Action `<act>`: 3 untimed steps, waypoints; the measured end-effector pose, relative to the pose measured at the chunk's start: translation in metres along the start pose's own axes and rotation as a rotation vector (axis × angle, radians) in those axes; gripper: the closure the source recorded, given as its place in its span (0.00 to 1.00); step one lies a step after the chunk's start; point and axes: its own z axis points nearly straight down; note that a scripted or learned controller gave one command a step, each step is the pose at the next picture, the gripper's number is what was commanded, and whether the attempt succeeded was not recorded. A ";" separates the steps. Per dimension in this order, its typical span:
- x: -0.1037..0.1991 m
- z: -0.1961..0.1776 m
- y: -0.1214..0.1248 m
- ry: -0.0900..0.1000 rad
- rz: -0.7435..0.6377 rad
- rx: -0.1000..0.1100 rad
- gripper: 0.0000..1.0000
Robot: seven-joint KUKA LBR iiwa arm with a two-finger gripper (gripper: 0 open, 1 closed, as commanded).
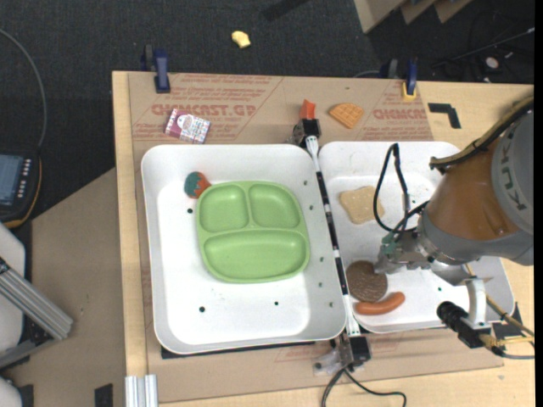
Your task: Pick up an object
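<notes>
The right bin holds a tan bread slice near its left wall. A brown round patty and a reddish sausage lie at its front left. My gripper hangs low over this bin, just right of and above the patty, close to its upper edge. The bulky grey and orange wrist covers the bin's right half. Nothing shows as held. In the left bin a green divided plate lies flat, with a small red and green toy fruit at its upper left corner.
On the bench behind the bins lie a waffle-like cracker, a pink packet and an orange-topped clamp. Blue clamps stand at the bench's back edge. A yellow piece lies on the floor beyond.
</notes>
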 end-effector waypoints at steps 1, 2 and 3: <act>0.000 0.001 -0.001 0.001 0.001 0.002 0.00; -0.005 0.011 -0.002 0.004 0.000 0.007 0.00; -0.006 0.011 0.005 0.002 -0.001 0.009 0.00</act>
